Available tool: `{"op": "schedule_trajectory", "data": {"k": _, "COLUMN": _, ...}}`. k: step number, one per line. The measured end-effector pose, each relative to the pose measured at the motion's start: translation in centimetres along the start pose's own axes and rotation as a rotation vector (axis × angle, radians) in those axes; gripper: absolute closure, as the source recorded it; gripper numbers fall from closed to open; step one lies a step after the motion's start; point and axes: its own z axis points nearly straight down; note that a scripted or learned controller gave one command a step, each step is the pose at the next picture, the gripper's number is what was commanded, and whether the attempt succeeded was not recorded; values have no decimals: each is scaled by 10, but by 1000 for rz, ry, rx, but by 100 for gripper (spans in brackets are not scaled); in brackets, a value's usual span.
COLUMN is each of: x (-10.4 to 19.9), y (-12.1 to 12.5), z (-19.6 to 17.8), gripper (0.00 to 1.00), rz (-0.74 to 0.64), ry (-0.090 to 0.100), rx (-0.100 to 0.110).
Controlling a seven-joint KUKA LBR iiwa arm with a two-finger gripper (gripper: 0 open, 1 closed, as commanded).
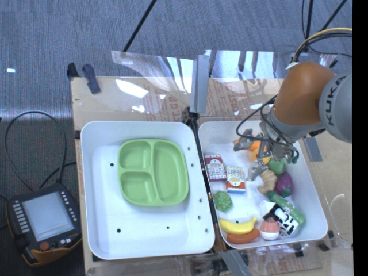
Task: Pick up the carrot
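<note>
- Hovering low over the right bin, our gripper sits under the orange wrist band at that bin's upper middle.
- We cannot tell how its pincer stands; the metal parts blur together against the toys.
- We take the small orange piece, the carrot, to lie at the gripper's left flank, touching or just beside it, near the bin's far wall.
- Its long axis is hidden by the gripper, so we cannot give it.
- We judge the coming move turns on a slight shift left and toward the far wall, then a descent.
- Crowding is the risk: a green toy, a purple toy and a tan piece lie close below.
- In the left bin rests 1 green divided plate, well apart.
</note>
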Motion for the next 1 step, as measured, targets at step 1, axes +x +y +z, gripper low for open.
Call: {"op": "schedule_trajectory", "data": {"k": 1, "x": 0, "y": 0, "z": 0, "gripper": 0, "rz": 0, "ry": 0, "rx": -1}}
